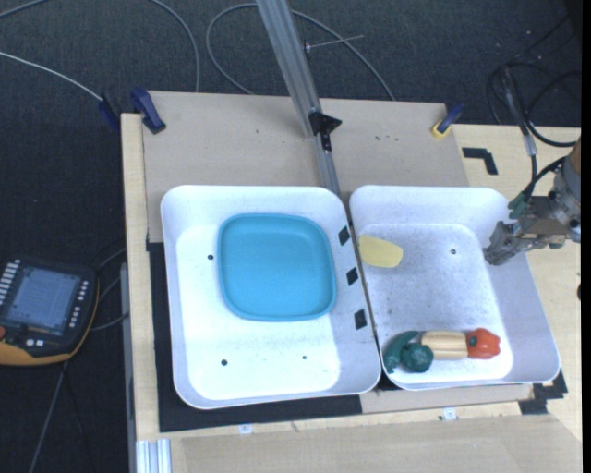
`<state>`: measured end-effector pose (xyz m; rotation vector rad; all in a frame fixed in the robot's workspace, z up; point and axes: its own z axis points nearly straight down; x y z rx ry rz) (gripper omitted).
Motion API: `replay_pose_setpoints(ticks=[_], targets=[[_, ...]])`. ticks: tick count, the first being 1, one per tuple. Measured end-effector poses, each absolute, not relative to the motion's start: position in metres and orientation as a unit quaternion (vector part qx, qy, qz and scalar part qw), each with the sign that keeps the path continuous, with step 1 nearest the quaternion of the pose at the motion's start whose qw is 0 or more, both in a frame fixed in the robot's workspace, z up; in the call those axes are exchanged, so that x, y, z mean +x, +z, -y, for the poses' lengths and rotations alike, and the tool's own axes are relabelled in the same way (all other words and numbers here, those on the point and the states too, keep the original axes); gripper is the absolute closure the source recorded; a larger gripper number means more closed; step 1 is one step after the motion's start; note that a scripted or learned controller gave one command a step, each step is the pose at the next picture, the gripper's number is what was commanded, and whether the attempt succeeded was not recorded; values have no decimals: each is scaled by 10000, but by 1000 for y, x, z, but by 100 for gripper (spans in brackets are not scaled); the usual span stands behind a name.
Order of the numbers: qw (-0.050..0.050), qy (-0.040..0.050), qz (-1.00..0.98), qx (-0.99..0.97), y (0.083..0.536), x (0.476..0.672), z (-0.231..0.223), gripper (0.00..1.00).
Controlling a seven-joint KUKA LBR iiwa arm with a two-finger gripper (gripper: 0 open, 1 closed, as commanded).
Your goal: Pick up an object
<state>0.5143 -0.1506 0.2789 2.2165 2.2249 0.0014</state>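
Here, jaws point(503, 242) over right bin's point(434, 199) rim, toy point(443, 348) apart.

Teach pendant point(42, 309) on dark floor at left, blue clamps point(148, 111) on surface point(231, 139), metal rail point(295, 60), loose cables point(185, 28)

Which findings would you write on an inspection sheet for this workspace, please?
Surface: wooden bench bearing left bin and right bin.
Job's things: blue plate in left bin; yellow piece, green toy, wooden toy with red end in right bin.
Clutter: nothing seen.
Grippers: gripper over right bin's right rim.
Cables: cables on floor.
Surroundings: pendant at left, clamps.
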Motion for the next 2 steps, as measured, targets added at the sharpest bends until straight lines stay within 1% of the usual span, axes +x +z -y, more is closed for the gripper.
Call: replay_pose_setpoints(ticks=[1,2], targets=[[-2,6,-7089,7053,277,527,99,100],[-7,0,-7086,7056,261,528,53,100]])
